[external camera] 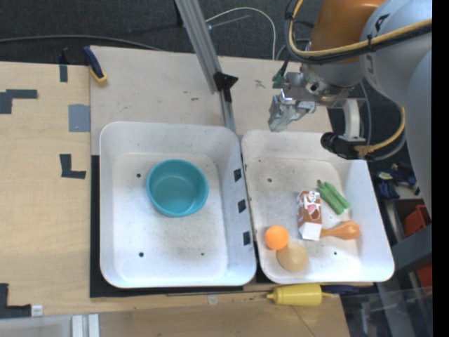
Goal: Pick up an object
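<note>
Nearest me in the right bin (365,188), an orange ball (276,237), tan lump (292,257), carton (309,215) and green piece (333,196) sit clustered. My gripper (282,118) hangs above the far rim; whether it's open I cannot tell. I'd descend on the ball's freer left side.

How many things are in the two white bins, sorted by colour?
Teal: 1, the bowl
Orange: 2, the ball and the spoon-shaped toy
Green: 1, the bean pod
Tan: 1, the round lump
Red and white: 1, the small carton
Total: 6
</note>
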`<move>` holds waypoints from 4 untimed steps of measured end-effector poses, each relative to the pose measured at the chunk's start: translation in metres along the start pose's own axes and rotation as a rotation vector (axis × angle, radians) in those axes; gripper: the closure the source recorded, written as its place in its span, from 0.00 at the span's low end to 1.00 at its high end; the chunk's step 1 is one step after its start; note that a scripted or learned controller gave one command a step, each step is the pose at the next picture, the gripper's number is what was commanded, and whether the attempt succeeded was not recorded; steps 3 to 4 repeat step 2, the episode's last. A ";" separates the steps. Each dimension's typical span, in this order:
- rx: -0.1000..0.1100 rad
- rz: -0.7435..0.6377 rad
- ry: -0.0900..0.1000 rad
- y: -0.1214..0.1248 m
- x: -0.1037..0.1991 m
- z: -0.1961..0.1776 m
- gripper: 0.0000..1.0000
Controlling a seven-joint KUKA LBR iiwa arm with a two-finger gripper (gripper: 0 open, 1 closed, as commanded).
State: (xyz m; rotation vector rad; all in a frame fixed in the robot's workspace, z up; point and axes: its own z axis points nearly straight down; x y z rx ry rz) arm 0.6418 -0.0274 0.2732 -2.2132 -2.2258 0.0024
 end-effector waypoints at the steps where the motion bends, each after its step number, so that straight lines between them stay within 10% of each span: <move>1: 0.002 0.000 0.000 -0.017 0.050 0.022 1.00; 4: 0.002 0.000 -0.001 -0.043 0.092 0.040 1.00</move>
